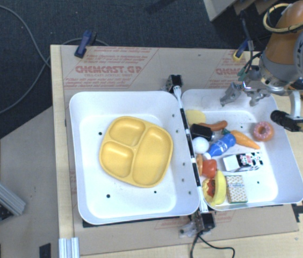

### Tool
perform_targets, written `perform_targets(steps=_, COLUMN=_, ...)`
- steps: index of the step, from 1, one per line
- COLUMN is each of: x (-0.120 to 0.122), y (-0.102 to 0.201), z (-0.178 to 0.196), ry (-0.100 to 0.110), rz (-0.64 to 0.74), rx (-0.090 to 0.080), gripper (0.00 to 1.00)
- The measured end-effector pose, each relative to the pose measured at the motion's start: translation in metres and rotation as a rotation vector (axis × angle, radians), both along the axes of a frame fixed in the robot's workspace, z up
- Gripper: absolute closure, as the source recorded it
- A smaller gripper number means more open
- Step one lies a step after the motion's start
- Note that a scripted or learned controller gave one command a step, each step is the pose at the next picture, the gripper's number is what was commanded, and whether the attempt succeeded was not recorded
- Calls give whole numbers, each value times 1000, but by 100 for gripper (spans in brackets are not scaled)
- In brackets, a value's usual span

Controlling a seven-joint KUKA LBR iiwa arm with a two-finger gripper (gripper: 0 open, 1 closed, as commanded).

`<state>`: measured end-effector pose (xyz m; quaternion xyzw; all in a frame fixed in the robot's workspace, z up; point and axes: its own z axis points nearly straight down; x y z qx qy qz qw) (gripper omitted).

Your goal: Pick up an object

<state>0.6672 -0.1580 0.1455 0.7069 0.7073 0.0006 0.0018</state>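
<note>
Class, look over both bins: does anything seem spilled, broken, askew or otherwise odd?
Nothing looks spilled or broken. The yellow plate sits slightly askew in the left bin. The toy food is crowded against the right bin's left side, with the banana near its lower corner. The gripper hangs over that bin's far edge.

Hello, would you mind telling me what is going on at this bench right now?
A robot arm is set to pick up an object. Its gripper hangs over the far edge of the right bin with nothing between its fingers. That bin holds a pile of toy food, among it a donut, a carrot and a banana. The left bin holds a yellow divided plate.
</note>
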Motion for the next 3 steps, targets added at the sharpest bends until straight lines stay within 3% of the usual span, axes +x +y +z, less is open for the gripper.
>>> perform_targets(steps=1, x=-31, y=29, z=-49, ry=4, rz=1, rx=2, gripper=0)
perform_targets(steps=2, x=-54, y=33, z=-60, ry=0, rz=-1, rx=1, gripper=0)
perform_targets(steps=3, x=-24, y=3, z=-60, ry=2, rz=-1, rx=1, gripper=0)
